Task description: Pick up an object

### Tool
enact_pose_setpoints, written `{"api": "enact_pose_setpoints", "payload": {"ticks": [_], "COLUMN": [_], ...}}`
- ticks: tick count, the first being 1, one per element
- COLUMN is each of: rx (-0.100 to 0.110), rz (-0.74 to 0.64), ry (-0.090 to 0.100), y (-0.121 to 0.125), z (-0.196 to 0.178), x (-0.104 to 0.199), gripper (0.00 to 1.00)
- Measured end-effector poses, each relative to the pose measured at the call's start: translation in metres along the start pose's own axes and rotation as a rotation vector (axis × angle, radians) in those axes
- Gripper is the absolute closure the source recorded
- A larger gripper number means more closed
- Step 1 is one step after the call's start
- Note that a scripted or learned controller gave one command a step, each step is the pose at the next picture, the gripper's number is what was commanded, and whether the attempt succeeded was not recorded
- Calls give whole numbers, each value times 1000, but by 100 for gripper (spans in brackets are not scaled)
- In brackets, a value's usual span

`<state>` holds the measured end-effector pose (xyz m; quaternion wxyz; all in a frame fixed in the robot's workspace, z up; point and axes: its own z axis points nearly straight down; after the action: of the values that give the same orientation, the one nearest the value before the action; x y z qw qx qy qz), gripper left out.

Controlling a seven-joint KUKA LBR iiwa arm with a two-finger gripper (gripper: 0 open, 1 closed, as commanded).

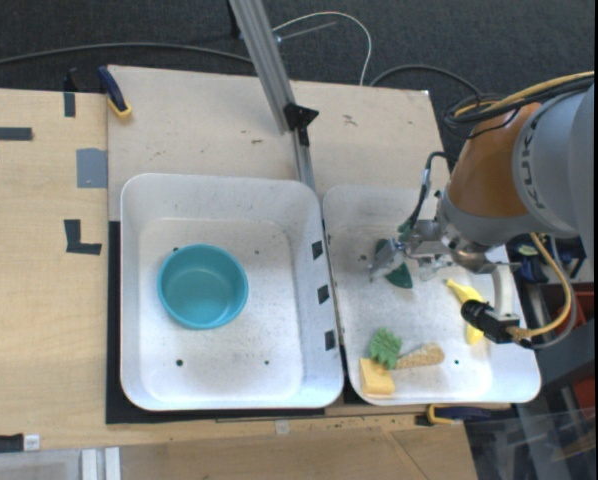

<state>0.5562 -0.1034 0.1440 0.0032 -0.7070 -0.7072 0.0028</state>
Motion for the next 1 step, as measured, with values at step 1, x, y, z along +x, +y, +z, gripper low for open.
{"api": "enact_pose_setpoints", "payload": {"ticks": [1], "rx": [-1], "rz": [-1], "ry": [0], "y": [-1], "z": [54], "x": [1], "gripper": [0]}}
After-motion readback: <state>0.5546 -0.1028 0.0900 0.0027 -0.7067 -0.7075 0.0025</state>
